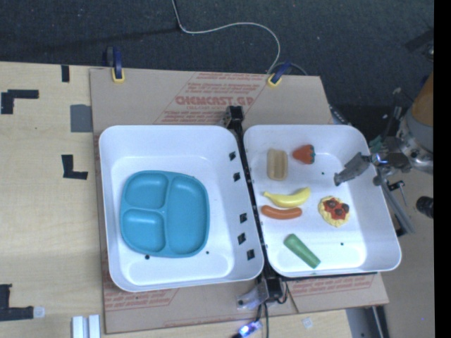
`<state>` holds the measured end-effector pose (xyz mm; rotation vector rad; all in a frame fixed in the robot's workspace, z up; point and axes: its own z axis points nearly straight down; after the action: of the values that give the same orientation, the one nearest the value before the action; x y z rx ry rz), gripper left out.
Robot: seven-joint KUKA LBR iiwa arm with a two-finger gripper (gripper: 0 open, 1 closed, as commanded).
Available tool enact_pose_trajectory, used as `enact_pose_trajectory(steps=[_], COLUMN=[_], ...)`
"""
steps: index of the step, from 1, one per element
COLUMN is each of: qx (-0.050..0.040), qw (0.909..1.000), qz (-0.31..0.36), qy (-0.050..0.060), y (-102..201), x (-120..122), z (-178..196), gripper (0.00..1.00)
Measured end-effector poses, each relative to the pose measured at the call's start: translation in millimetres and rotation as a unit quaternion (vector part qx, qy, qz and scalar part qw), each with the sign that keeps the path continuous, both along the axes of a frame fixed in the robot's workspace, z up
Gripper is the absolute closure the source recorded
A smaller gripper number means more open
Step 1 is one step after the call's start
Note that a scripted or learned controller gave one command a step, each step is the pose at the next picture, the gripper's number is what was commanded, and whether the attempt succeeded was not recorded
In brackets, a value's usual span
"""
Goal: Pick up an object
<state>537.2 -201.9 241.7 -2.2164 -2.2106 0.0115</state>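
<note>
The right bin (pixel 373 255) holds several toy foods: a tan bun (pixel 277 164), a red strawberry (pixel 304 153), a yellow banana (pixel 287 198), an orange-red sausage (pixel 281 213), a yellow round piece with red spots (pixel 334 210) and a green cucumber (pixel 301 251). My gripper (pixel 361 170) hovers over the bin's right side, above and to the right of the spotted yellow piece and right of the strawberry. It touches none of the foods, and nothing hangs from it.
The left bin (pixel 113 146) holds a blue divided plate (pixel 165 212). Both bins rest on a cardboard sheet (pixel 204 97) held by clamps at its far edge. A white cable (pixel 232 27) loops behind the bench.
</note>
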Motion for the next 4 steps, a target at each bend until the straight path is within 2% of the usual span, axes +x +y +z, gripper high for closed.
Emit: enact_pose_trajectory(steps=[1, 2, 3, 4], qx=[-0.0014, -0.0011, -0.0006, -0.0033], qw=[1.0000, 1.0000, 1.0000, 1.0000], qz=[0.002, 0.002, 0.002, 0.002], qy=[-0.006, -0.004, -0.003, -0.009], y=[0.5, -1.4, 6.3, 5.1], x=[2.6, -3.6, 1.9, -5.7], z=[6.3, -37.8, -96.9, -142.3], gripper=[0.00, 0.00, 0.00, 0.00])
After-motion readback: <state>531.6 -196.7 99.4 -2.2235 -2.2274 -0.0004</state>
